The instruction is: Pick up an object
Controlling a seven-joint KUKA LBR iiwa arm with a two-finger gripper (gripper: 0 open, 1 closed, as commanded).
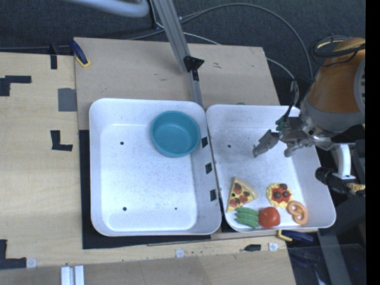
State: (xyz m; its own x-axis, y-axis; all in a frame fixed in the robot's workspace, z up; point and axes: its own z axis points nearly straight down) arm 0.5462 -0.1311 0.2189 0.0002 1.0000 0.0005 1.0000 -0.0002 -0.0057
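From above, the bench (148,58) carries two shallow white bins side by side. The left bin (119,206) holds a blue bowl (175,133), which sits upright near its far right corner, close to the wall shared with the neighbouring bin. The right bin (237,123) holds a cluster of small toy foods along its near edge: a pizza slice (240,193) stands nearest the dividing wall, with a green pea pod (247,218) just below it and a red tomato (269,217) touching or just beside the pod. To the right of these lie a small round pizza (279,193) and, near the bin's near right corner, a pretzel (297,211). The grey arm with its orange band (332,88) reaches in from the right, and its gripper (275,144) hangs over the middle of the right bin, above bare white floor and well apart from the toy foods. Its two fingers are spread apart, one pointing left toward the dividing wall, and nothing sits between them.
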